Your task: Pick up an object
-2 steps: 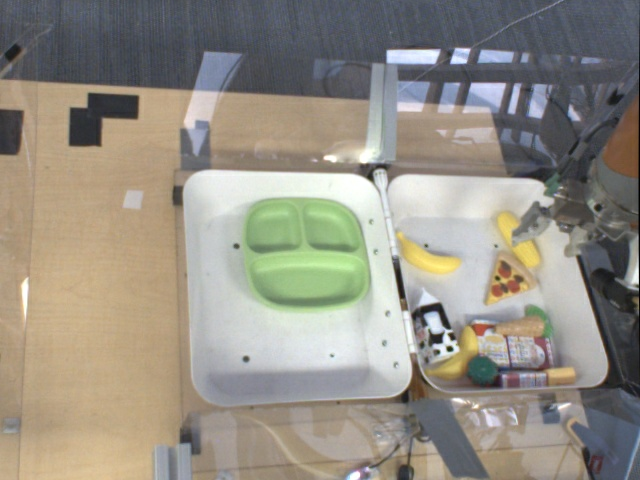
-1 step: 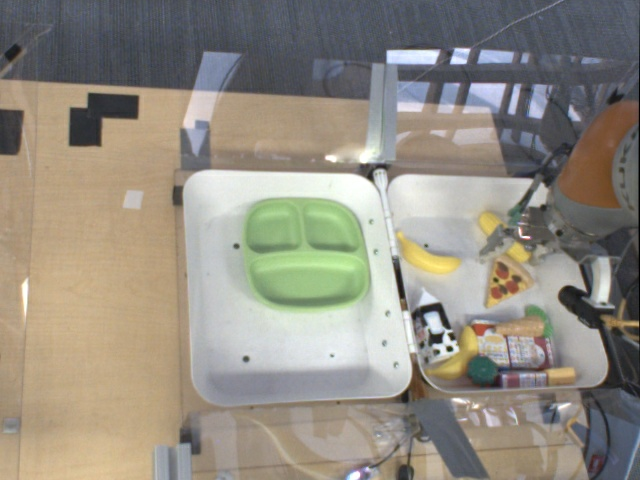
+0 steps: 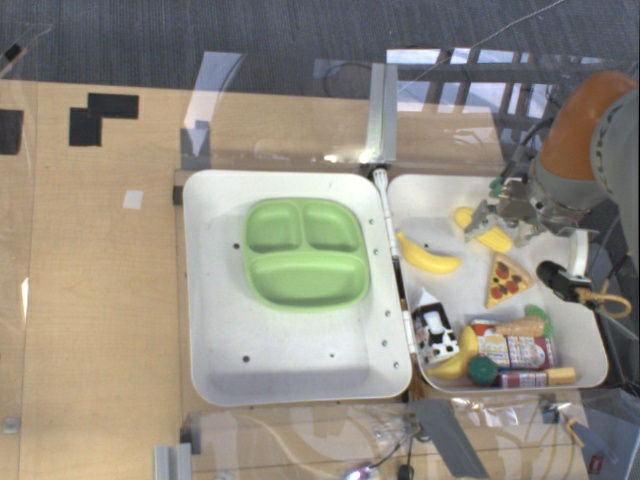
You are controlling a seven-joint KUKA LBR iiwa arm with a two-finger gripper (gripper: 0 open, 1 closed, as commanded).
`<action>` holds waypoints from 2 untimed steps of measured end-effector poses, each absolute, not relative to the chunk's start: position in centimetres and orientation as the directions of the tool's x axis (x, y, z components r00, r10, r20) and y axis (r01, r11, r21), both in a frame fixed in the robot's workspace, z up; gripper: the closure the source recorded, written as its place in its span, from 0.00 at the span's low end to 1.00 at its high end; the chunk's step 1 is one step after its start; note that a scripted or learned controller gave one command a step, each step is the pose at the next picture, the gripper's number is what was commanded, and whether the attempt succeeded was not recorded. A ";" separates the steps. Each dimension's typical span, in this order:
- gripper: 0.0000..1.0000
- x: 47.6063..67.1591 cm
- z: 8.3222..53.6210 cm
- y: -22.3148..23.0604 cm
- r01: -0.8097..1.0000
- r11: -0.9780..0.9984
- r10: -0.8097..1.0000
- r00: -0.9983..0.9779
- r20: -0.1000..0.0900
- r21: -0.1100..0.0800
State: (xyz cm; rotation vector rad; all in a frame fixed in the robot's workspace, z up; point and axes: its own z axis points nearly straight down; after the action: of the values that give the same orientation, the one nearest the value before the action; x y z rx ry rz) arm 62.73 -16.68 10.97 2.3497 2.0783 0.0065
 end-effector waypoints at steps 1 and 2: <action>0.00 63.3 8.8 -19.3 0.994 -0.108 0.994 0.108 -0.002 0.010; 0.00 62.0 22.2 -18.1 0.985 -0.172 0.985 0.172 0.000 0.008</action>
State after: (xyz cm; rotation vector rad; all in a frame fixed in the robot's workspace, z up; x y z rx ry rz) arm 62.00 -18.08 22.20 2.4003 2.0170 0.0076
